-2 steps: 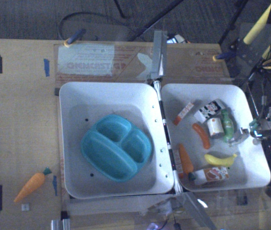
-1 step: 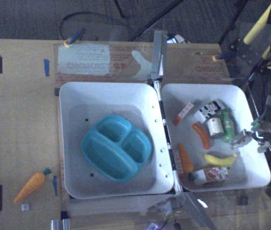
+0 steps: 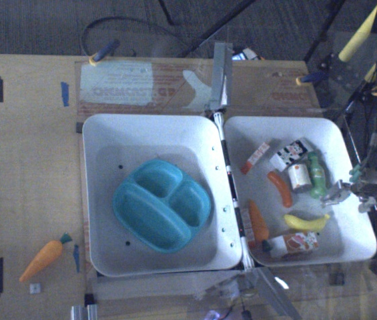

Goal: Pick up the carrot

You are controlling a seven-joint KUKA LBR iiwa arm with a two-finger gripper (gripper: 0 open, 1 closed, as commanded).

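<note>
Gripper (image 3: 340, 193) sits at the right bin's (image 3: 355, 242) right edge, near the green bottle (image 3: 317, 174); can't tell what it grips, if anything. Carrot (image 3: 258, 223) lies in that bin against its left wall, just left of the banana (image 3: 306, 222). Second carrot (image 3: 42, 259) on the bench, outside the left bin (image 3: 101, 139).

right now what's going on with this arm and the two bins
The arm's hand hovers at the right edge of the right bin, holding nothing that can be seen. That bin holds a carrot by its left wall, a banana, a sausage, a green bottle and small cartons. The left bin holds a teal divided plate. Another carrot lies on the bench.
</note>
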